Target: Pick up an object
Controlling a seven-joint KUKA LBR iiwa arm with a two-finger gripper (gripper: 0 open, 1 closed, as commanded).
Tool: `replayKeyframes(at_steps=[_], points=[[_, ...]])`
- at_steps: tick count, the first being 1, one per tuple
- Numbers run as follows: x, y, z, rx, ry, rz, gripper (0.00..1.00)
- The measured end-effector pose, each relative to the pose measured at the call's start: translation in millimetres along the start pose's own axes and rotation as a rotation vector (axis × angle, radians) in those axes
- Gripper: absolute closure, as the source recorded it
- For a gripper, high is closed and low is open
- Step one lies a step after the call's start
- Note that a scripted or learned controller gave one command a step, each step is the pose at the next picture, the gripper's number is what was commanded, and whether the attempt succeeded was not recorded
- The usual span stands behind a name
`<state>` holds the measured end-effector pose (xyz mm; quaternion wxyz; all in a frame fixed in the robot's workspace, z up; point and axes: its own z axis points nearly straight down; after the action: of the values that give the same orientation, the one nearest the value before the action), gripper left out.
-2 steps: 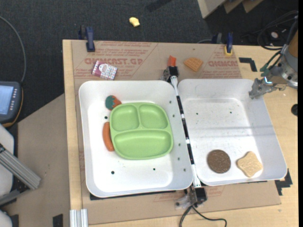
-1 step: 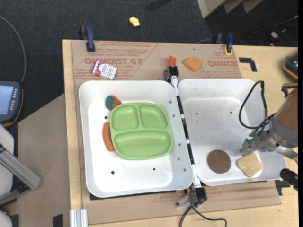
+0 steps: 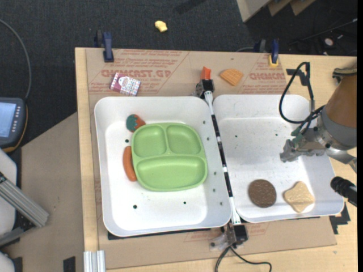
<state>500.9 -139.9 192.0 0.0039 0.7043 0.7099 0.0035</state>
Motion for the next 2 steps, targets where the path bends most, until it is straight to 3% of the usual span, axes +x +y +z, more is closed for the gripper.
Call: replayKeyframes(at_steps=[1,2], points=[[-3.8,-3.0,4.9,0.009,0.0,0.008,0.0],[48.0,-22.7,32.5,0.015,0.004,0.004,0.0]])
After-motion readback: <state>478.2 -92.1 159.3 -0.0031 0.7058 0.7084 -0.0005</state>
